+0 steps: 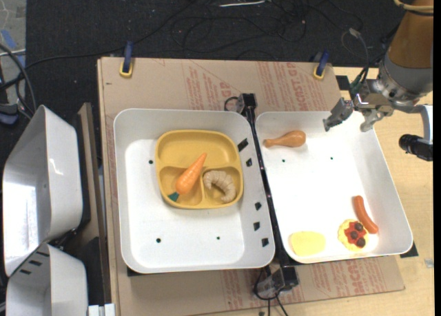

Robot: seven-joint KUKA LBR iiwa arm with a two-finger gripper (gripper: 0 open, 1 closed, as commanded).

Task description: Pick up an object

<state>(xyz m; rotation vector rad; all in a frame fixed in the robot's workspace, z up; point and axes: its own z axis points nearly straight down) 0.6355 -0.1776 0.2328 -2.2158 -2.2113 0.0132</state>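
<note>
The jaws stood apart with nothing between them, the two fingers of the gripper (353, 117) splayed over the far right corner of the right bin (324, 197) and clear of its floor. No object had been secured. Candidate objects in that bin were a drumstick (286, 140) lying near the far rim to the left of the gripper, a sausage (365, 213) by the near right wall, a small pizza piece (354, 234) just beside the sausage, and a flat yellow piece (307, 242) at the near edge. The left bin (138, 239) held a yellow divided plate (165, 153) carrying a carrot (191, 174) and a shrimp (221, 184), each in its own compartment. In judgement, the drumstick was the soundest target, being nearest the gripper and well apart from the walls and other items. To do the step well, the arm would need to move left until centred over the thick end of the drumstick, turn the fingers to straddle it across its narrow width, descend fully to the bin floor, and close before lifting. The flat yellow piece looked too thin for a reliable grip, and the sausage lay close enough to the wall to risk a finger striking the rim.
</note>
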